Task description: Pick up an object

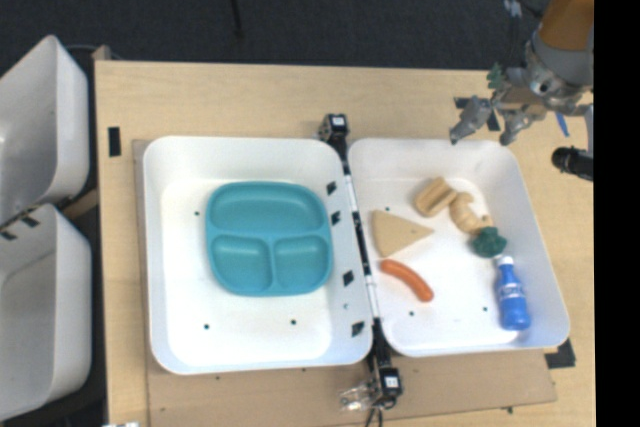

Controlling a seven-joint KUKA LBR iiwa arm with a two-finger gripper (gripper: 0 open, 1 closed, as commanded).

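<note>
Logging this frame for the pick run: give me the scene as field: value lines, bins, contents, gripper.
left bin: holds a teal divided plate
right bin: holds five small items
items: tan wedge, orange-red sausage, blue bottle, bread roll, pale pastry with dark green piece
bottle state: lying near the right wall
gripper: above the right bin's far rim, fingers spread, nothing between them
contact with items: none
task status: nothing picked yet
</note>
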